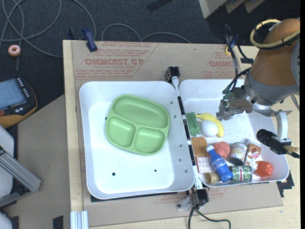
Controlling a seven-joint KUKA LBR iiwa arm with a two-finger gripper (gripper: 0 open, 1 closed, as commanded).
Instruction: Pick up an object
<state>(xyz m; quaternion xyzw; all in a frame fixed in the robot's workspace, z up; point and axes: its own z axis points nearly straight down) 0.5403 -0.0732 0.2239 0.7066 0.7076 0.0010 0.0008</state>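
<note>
Two fingers point(228, 112) above right bin point(238, 90); gap unclear, cannot tell; nothing visibly held.

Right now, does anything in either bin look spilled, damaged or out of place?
Nothing stands out. The green divided plate lies flat in the left bin; the blue bottle, cans and toy food are jumbled in the right bin's near end.

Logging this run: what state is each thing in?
Green three-compartment plastic plate: right side up in left white bin.
Blue plastic bottle: lying on its side in right white bin.
White egg: resting against yellow banana.
Gripper: above right bin, holding nothing visible.
</note>
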